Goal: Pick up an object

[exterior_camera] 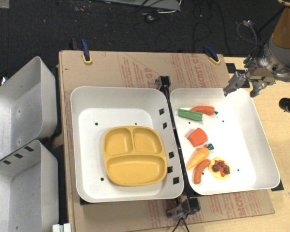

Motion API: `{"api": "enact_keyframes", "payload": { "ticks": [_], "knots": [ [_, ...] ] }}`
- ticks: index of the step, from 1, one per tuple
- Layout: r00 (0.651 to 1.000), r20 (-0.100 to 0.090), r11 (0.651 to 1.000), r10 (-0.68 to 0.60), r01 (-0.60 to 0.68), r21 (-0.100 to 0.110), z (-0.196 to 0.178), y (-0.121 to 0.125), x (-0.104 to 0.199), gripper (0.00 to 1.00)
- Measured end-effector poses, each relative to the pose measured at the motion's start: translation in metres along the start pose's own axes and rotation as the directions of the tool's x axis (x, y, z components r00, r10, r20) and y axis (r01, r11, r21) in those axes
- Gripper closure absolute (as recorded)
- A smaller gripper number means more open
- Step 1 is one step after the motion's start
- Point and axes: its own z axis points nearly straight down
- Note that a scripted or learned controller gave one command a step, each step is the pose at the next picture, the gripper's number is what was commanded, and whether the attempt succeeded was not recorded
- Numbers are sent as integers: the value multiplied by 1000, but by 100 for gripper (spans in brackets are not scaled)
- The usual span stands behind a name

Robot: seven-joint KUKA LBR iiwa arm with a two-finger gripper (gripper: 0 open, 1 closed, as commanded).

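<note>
Two white bins sit side by side on the bench in front of me, and the arm is coming in from the right. The left bin (87, 105) carries a yellow divided tray (134, 154) lying flat near its middle. The right bin (251, 144) has all the toy food, so I'm watching that one.

The gripper (244, 87) hangs over the top right corner of the right bin, just above its rim. I see its two fingers spread apart with nothing between them. Above it the orange band on the arm (283, 28) runs up out of the top right of the view.

Every piece lies down and left of the gripper, none touching it. Nearest is the carrot at the top (203, 109), with a green vegetable (190, 114) pressed just beside it on its lower left; both are well apart from the fingers. Below them sits a red-orange wedge (197, 137). Lower again, a second carrot (198, 156) lies slanted, and a sausage (201, 170) lies just beside it. To the right of the sausage is a small pizza (220, 168), yellow with dark red spots. These lower pieces are the farthest from the gripper, near the bottom of the bin.
</note>
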Motion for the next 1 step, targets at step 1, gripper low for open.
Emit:
{"api": "enact_keyframes", "payload": {
  "ticks": [1],
  "knots": [
    [1000,3,1000,-2,2,-12,-8,2,0,0]
  ]
}}
